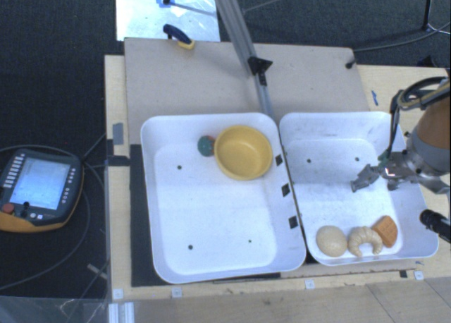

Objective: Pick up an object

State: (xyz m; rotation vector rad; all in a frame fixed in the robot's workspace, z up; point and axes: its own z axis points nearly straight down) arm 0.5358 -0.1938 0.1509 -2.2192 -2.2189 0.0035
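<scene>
Grey two-finger gripper [368, 179] hanging over the right shallow white plastic bin [331, 145], toward that bin's right side, fingers pointing leftward. Too small and blurred to tell whether spread or closed, so cannot tell; nothing visible between the tips, and no contact with any object to be made out. Reaching in from the right on the grey arm with its orange band [431, 128], partly cut off by the frame edge (wrist and cabling a blur of dark loops).

Below the gripper, along the near edge of the same bin, three objects in a row: pale cream rounded bun-like lump [331, 240] at left, light tan curved croissant-shaped piece [366, 240] just beside it, orange-brown flat wedge like a toast slice [385, 229] touching or nearly touching the croissant at right. All three lying apart from the gripper.

In the left shallow white plastic bin [211, 244], near its far edge, a round yellow plastic bowl [243, 151] sitting upright, with a small dark green ball [205, 146] just beside its left rim (partly hidden by the bowl, hard to say whether touching).

Off the bench at left, on the dark floor, an orange-and-grey handheld control pendant with a lit screen [36, 188]. Slanting metal pole [236, 22] crossing the top of the view, ending in a dark clamp above the bins.
</scene>
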